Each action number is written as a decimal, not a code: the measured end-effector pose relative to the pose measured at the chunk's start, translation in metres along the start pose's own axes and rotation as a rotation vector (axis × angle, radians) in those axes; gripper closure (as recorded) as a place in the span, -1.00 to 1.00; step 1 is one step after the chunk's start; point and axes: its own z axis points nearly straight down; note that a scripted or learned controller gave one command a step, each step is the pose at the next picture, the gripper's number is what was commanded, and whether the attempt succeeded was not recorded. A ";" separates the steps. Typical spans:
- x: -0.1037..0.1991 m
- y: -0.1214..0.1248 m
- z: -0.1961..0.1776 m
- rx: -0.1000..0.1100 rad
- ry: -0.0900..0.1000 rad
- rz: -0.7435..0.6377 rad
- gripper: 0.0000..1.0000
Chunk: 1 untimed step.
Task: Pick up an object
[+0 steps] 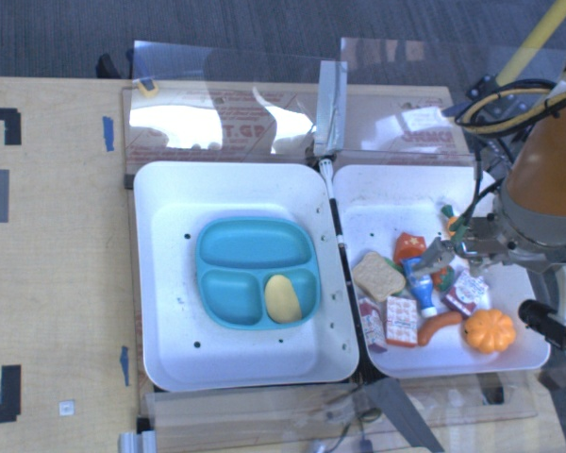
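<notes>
The right bin [387, 196] holds a pile of small items. Among them are a tan bread slice [378, 276], a red piece [408, 246], a blue tube [423, 291], a red and white packet [402, 321], a reddish sausage [436, 326] and an orange pumpkin [490, 331]. My gripper [445, 253] reaches in from the right and hangs low over the middle of this pile, between the red piece and the blue tube. Its tips are lost among the clutter. Nothing is visibly lifted.
The left bin [160, 281] carries a blue divided tray [255, 253] with a yellow oval object [282, 298] in its lower right compartment. A purple and white packet [464, 295] lies just right of the gripper. Yellow and black cables [509, 102] hang above the arm.
</notes>
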 end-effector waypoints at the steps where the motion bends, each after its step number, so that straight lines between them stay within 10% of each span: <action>1: -0.021 0.010 0.118 -0.016 -0.004 -0.064 -1.00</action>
